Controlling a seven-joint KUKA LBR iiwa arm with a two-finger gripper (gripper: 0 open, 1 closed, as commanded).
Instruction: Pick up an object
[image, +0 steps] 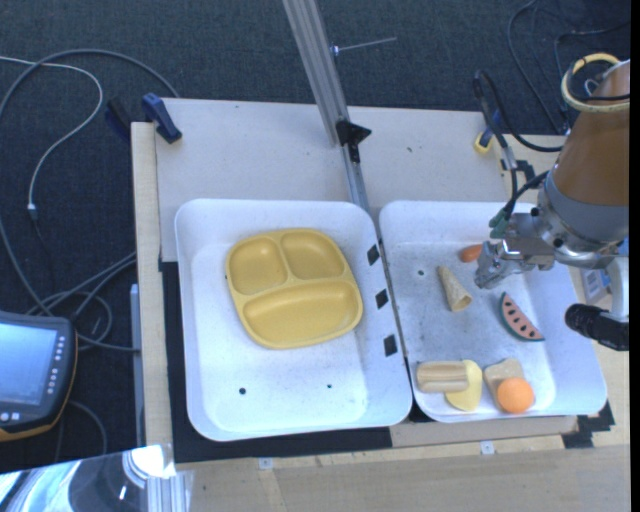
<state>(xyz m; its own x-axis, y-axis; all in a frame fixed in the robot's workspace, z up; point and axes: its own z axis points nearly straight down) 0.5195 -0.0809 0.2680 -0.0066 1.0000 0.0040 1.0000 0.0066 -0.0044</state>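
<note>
- The metal claw (492, 268) hung over the right-hand shallow white bin (425, 320); whether it was apart or together, I could not tell.
- Just left of it lay the small tan plastic cone (455, 289), the likeliest pick: probably light, stiff and a bit slick, best pinched across its wider end.
- An orange piece (470, 254) sat just beside the claw; the watermelon slice toy (521, 318) lay below-right.
- Further below: a tan bread-roll toy (442, 376), a yellow wedge (464, 394) and an orange ball (515, 396).
- Far left, the other white bin (205, 300) held a yellow divided plastic plate (293, 287).
</note>
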